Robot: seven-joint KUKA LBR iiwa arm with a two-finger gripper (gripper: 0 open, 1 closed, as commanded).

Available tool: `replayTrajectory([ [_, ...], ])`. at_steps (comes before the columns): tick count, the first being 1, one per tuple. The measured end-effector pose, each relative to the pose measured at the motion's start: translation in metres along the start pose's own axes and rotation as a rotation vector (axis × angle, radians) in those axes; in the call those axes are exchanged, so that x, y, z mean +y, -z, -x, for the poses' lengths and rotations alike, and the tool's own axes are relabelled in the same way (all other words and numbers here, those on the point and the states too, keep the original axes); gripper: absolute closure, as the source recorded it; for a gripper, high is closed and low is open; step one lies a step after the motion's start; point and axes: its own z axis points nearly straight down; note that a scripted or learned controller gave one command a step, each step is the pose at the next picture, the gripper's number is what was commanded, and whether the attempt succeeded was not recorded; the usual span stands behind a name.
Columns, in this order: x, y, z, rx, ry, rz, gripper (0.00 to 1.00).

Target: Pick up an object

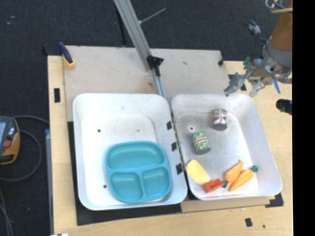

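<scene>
The gripper [244, 84] hangs over the far rim of the right bin [266, 146], and I cannot tell how its jaws stand. The can [219, 119], just below and a little left of the jaws, seems the nearest pick: center over it and come down straight. No writing on its label can be read.

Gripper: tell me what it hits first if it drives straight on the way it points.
The gripper hangs at the right bin's far rim, pointing down and left. Going straight on, it would likely meet the bin's bare white floor near that corner. The small silver can lies close by, though depth is unclear.
</scene>
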Motion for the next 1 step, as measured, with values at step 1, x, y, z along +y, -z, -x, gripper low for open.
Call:
replayTrajectory([
  [1, -0.008, -0.0452, -0.0004, 0.0, -0.001, -0.005, 0.0],
])
